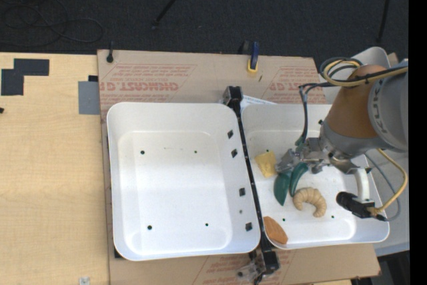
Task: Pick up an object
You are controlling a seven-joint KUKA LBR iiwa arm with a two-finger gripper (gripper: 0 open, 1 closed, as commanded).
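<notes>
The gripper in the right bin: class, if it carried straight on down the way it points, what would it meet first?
Most likely the green object, lying just under the gripper, beside the yellow piece. Depth is hard to judge from above.

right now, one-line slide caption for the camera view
KUKA arm's gripper low in the right bin by a green piece, croissant and yellow block; left bin alongside.

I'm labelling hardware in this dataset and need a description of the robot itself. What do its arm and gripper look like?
The arm is a thick, rounded grey cylinder with a wide orange band above the wrist. Yellow and dark cables loop around its top and trail down its right side. The gripper is a small assembly of grey metal and black parts, with a thin dark cable rising from it.
</notes>
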